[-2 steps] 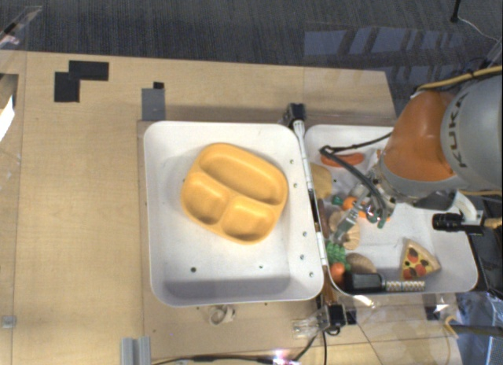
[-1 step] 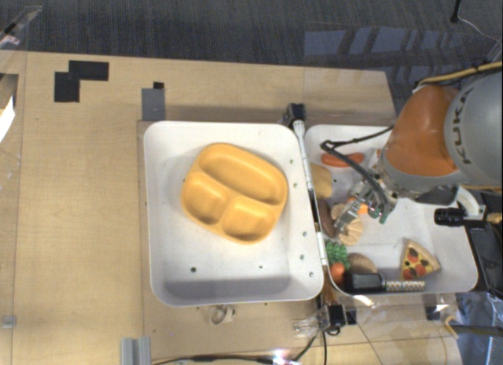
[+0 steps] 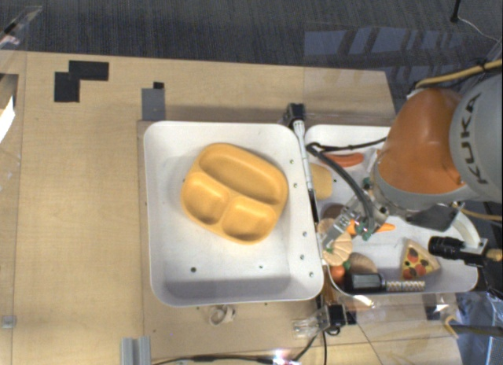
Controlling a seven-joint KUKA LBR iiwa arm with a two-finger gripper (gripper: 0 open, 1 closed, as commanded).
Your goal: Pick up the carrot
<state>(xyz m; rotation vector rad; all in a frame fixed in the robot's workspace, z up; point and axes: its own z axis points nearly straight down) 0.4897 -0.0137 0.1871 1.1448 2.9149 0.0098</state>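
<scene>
The grey arm (image 3: 471, 131) bears black KUKA lettering, a rounded orange band (image 3: 420, 147) beside it, and black cables (image 3: 338, 163).

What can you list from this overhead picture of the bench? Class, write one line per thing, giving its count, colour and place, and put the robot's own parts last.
Bins: 2, white, side by side on the bench; left bin, right bin largely covered by the arm.
Divided plate: 1, yellow, three compartments, middle of the left bin.
Carrot: 1, orange, far end of the right bin, partly behind a black cable.
Pizza slice toy: 1, yellow with red spots, near right part of the right bin.
Other small toy foods: count unclear, mixed colours, crowded along the right bin's left side.
Black marks: 2, far left of the bench top.
Arm: 1, grey with orange band, over the right bin.
Gripper: 1, low among the small toys.
</scene>
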